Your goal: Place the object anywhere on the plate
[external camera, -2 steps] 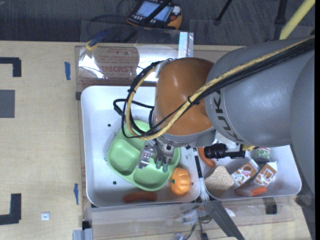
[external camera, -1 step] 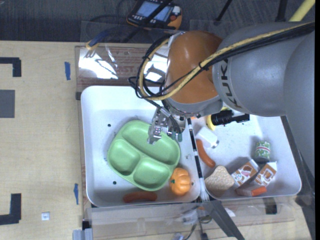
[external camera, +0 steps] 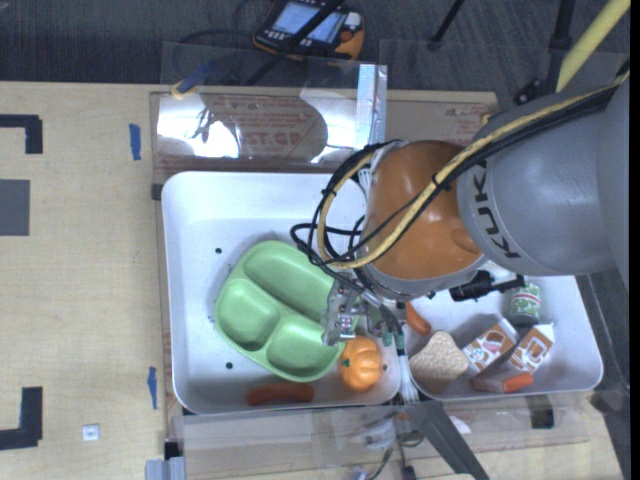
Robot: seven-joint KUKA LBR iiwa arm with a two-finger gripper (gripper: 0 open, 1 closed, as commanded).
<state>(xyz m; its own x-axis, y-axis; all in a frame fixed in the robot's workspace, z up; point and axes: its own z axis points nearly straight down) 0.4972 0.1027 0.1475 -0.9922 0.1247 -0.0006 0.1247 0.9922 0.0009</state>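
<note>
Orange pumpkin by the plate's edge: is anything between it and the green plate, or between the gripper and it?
Nothing visible blocks either path. The orange pumpkin sits against the lower right rim of the green plate, with no object between them. The gripper hangs just above the pumpkin at the plate's rim. The red sausage lies below the plate, off to the side.

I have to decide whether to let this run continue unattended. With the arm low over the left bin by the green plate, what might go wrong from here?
1. The hand sits right at the green plate's right rim, so a push could shove or tip the plate instead of loading it.
2. The small orange pumpkin lies just off the plate against the bin's divider; it may get knocked or pinned there.
3. Loose cables hang near the wrist and might snag.
</note>
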